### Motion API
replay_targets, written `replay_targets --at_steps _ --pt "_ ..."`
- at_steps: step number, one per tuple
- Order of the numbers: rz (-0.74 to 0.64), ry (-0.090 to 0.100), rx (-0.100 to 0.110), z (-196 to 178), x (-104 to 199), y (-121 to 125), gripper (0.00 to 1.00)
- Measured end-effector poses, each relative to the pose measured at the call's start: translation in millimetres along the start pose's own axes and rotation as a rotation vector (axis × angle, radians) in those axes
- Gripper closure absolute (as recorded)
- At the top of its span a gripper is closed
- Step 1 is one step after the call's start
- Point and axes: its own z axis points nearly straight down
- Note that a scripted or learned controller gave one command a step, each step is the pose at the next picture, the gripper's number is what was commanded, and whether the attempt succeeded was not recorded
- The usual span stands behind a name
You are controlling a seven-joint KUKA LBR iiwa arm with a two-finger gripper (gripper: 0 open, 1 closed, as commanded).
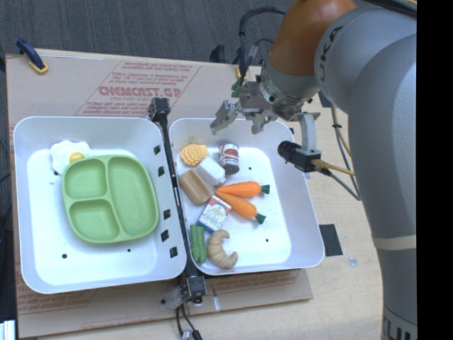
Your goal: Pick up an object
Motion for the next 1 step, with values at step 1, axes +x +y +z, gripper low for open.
replay_targets --at_steps 1 --pt "-0.004 0.001 0.001 -10.4 0.9 0.3 1.0"
